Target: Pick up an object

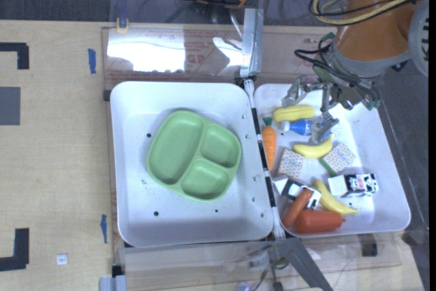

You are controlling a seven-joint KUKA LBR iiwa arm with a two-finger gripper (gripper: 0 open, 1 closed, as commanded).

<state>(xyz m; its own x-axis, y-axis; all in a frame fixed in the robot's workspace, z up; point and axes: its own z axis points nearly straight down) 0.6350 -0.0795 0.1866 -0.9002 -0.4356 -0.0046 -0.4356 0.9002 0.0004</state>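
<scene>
My gripper (315, 105) hangs over the far part of the right bin (388, 167), under the orange band of the arm (371, 17). Its fingers stand apart with nothing between them. Just below and left of it lie a yellow corn-like piece (294, 112) and a blue object (300, 126). A small banana (313, 149) lies below the fingertips. An orange carrot (270, 145) rests along the bin's left wall.
Nearer the front of the right bin lie two cracker squares (291, 162), a cow-patterned carton (354, 184), a second banana (334, 200), and a red pepper (317, 220). The left bin (129, 201) holds a green divided plate (195, 155).
</scene>
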